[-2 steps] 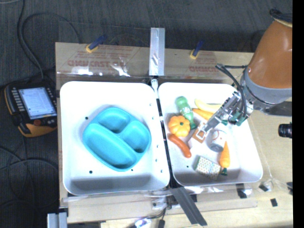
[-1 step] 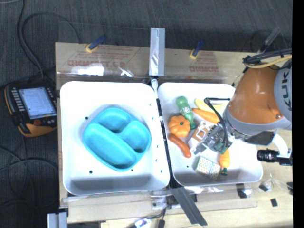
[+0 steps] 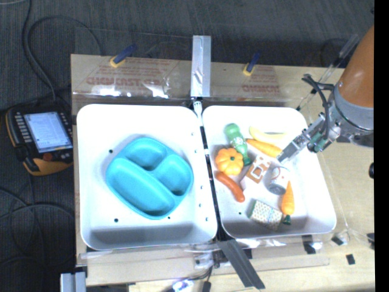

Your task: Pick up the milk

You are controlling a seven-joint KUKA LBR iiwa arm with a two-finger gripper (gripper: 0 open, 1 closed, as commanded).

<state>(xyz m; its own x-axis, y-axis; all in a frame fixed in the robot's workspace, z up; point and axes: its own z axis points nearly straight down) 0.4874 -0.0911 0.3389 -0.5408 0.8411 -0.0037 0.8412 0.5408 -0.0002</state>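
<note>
The milk (image 3: 256, 171) is a small white carton with orange-brown print, lying in the middle of the right bin (image 3: 316, 190). It rests between an orange pumpkin (image 3: 230, 160) on its left and a grey can (image 3: 277, 179) on its right. My gripper (image 3: 287, 154) reaches in from the right and points down-left. Its tip hangs just up and to the right of the carton, above the can, and nothing shows in its grasp.
Around the milk lie a green bottle (image 3: 235, 137), a banana (image 3: 265, 132), two carrots (image 3: 264, 146) (image 3: 287, 201), a red pepper (image 3: 231, 186) and a patterned box (image 3: 265, 213). The left bin (image 3: 91, 163) holds a blue divided dish (image 3: 149, 175).
</note>
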